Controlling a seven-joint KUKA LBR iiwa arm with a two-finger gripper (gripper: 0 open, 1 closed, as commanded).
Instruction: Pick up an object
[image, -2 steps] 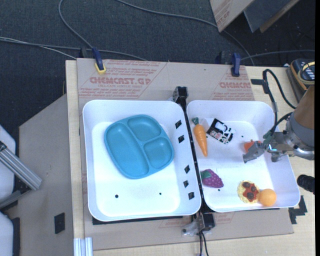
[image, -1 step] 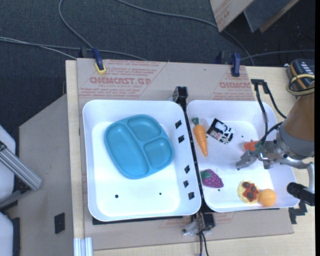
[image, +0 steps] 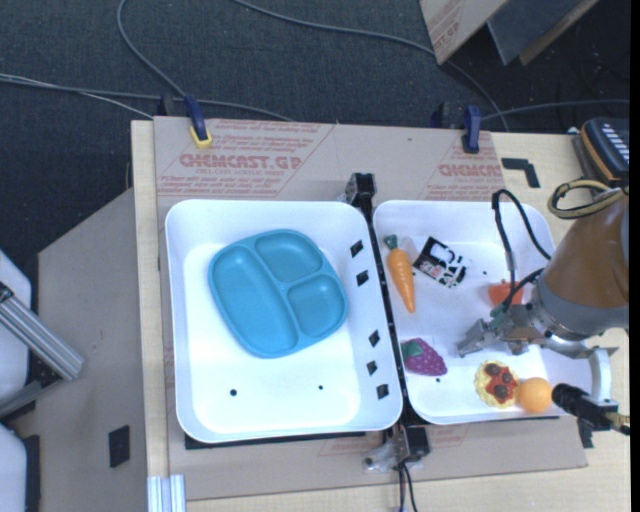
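Seen from above at a slant: a bench topped with brown protective paper, bearing two shallow white bins side by side. Left bin holding a blue divided plate, its three compartments bare, lying toward the bin's 12 o'clock. Right bin scattered with toy food. Reaching in from 3 o'clock, the grey arm with its orange band, wrist low over the right bin. Gripper pointing toward 9 o'clock, metal fingers close together at the tips, nothing visibly between them; whether fully closed cannot be told.

In the right bin, at about 10 o'clock, a toy carrot lying lengthwise beside the inner wall, green top toward 12 o'clock. Just to its 3 o'clock side, a small black-and-white printed piece. At 7 o'clock in the bin, a purple bunch of toy grapes, near the gripper's tips but apart from them. At 5 o'clock, a small round toy pizza with red toppings, touching a toy orange on its 3 o'clock side. Partly hidden behind the wrist at 3 o'clock, a small red-orange object, kind not discernible.
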